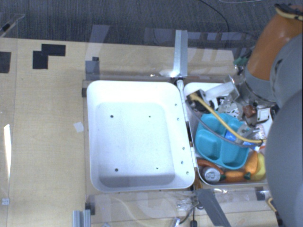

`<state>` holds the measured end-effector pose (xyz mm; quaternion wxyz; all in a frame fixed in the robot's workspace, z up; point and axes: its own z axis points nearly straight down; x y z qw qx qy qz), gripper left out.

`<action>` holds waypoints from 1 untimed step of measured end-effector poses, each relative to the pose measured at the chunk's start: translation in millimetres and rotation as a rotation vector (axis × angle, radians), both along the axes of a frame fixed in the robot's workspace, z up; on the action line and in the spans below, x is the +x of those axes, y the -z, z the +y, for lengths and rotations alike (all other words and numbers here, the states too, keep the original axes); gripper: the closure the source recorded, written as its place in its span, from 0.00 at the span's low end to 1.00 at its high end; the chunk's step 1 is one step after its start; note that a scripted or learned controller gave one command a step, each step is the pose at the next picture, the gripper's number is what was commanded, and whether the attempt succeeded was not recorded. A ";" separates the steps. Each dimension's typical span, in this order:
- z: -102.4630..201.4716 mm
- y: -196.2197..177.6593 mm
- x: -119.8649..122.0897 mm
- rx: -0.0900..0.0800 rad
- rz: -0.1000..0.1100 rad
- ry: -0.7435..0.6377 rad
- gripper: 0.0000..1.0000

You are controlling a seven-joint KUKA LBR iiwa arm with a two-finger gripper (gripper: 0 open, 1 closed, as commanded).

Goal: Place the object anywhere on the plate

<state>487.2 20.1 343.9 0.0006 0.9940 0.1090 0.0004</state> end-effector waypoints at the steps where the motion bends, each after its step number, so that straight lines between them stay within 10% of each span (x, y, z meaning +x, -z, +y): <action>1: 0.1 0.1 0.1 0.000 0.000 0.000 0.00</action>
